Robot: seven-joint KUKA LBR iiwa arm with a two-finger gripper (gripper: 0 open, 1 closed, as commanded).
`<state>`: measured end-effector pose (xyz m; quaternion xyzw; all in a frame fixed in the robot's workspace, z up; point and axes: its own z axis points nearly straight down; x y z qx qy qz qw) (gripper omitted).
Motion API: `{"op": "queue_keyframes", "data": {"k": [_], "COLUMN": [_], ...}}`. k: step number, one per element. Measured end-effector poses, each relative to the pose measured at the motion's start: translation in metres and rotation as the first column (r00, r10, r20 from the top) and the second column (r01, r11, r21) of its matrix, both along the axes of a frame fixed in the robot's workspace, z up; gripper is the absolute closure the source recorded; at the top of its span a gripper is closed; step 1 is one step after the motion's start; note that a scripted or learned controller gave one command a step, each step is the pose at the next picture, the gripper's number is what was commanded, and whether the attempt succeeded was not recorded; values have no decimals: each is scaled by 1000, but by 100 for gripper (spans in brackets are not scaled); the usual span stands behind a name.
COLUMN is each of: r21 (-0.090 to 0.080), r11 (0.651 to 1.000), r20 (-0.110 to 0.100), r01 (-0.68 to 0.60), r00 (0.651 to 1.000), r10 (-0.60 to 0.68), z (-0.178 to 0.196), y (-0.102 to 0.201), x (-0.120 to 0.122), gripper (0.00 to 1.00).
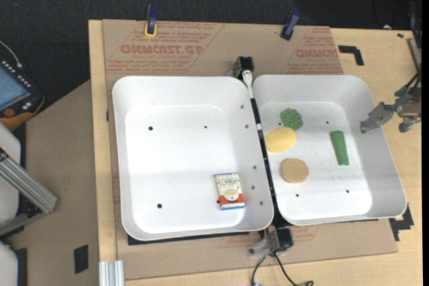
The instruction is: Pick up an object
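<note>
You had the small printed cardboard carton (229, 191) far to the left of the pincer, standing alone near the front edge of the left white plastic bin (134, 144). Nearer the pincer, in the right white plastic bin (382, 171), sat a bumpy dark green lump (291, 118), a smooth yellow lemon-shaped piece (281, 139) just in front of it and a flat tan round biscuit-like piece (294, 171) in front again. Closest to the pincer lay the green stick-shaped piece (339, 147), its long axis running front to back, tilted a little. The grey two-finger pincer (377, 117) hung at the right bin's right rim with nothing between its prongs; whether they were spread or closed I could not tell. Your likely trouble: a descent this near the wall could strike the rim, and the narrow stick could roll or slip if the prongs closed along its length instead of across it.
</note>
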<state>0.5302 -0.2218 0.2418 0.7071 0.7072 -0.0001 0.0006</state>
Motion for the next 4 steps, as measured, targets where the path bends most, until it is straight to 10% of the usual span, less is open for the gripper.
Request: {"op": "queue_keyframes", "data": {"k": [1, 2, 3, 4], "r21": [4, 4, -1, -1], "r11": [1000, 1000, 1000, 1000], "r20": [-7, -5, 3, 11], "r01": [-1, -1, 1, -5], "r00": [1000, 1000, 1000, 1000], "r10": [1, 1, -1, 5], "z": [-66, -161, -147, -60], "y": [-1, 50, 47, 75], "x": [19, -15, -13, 18], "gripper": [0, 0, 100, 100]}}
